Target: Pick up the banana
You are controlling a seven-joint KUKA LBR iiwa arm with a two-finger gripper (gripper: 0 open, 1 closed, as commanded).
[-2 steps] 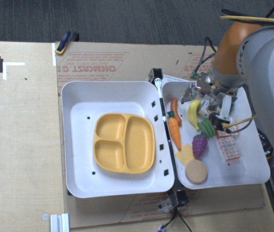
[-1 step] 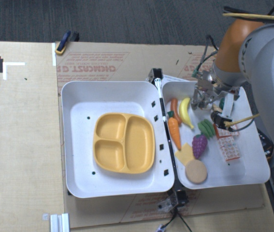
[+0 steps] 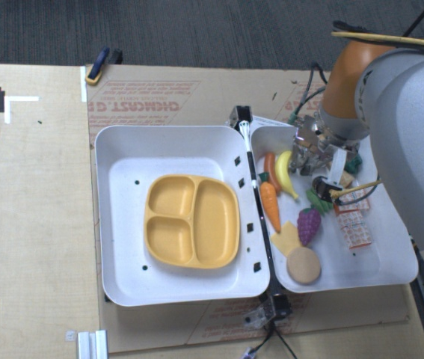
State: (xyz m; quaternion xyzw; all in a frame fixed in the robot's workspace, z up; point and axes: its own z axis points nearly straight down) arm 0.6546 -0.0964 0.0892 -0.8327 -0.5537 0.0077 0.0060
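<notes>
While the pincer [image 3: 306, 158], its state hidden, hovers by the right bin's [image 3: 376, 264] far edge, the banana [image 3: 284, 175] lies lengthwise just left.

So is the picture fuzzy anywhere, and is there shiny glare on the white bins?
Camera view: even, soft light; the left bin looks bright white with faint shadows along its walls, no harsh glare. The yellow plate and banana are fairly sharp. The big grey arm close to the camera looks soft and blurry.
</notes>
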